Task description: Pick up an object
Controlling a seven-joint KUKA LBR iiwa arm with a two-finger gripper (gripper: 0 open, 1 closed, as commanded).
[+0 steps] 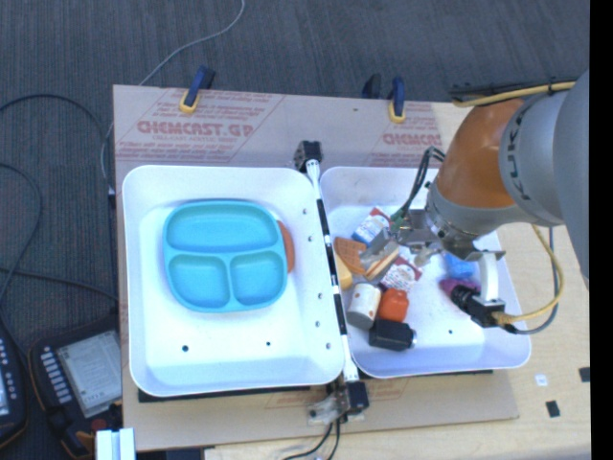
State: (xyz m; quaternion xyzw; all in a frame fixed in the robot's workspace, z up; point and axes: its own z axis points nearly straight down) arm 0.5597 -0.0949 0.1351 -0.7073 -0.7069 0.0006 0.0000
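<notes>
Hovering our grey two-finger gripper [391, 247] over right white bin [498, 348] clutter | grip state: we cannot tell | nearest target: small orange plastic bottle [393, 305], just below-left, long axis unclear

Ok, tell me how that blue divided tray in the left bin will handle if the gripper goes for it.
The blue divided tray looks like rigid molded plastic, so probably stiff and light. It lies flat and wide in the left bin, so it likely won't roll or tip. Its smooth, shallow rim may slip from the gripper.
</notes>
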